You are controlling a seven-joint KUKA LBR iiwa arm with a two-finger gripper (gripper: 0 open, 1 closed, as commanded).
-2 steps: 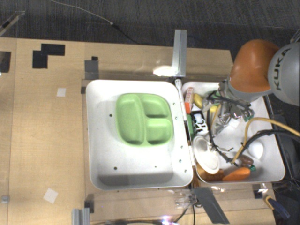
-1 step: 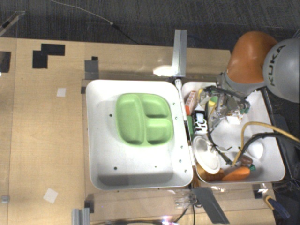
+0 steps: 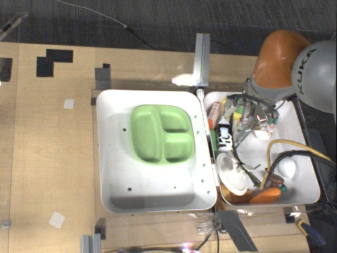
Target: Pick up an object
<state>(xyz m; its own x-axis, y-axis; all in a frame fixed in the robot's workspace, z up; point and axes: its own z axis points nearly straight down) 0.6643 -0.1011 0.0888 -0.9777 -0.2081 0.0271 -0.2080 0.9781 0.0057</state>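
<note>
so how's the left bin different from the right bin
The left bin holds one thing, a green divided plate lying flat near its middle; the right bin is crowded with small objects, among them a white cup and an orange carrot-like piece. The arm's gripper hangs over the right bin, while the left bin has none above it. Both are shallow, white and rounded at the corners.

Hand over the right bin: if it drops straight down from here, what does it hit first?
Probably the clutter at the right bin's upper left, under the hand: packets and a yellow item. Depth is unclear from above.
</note>
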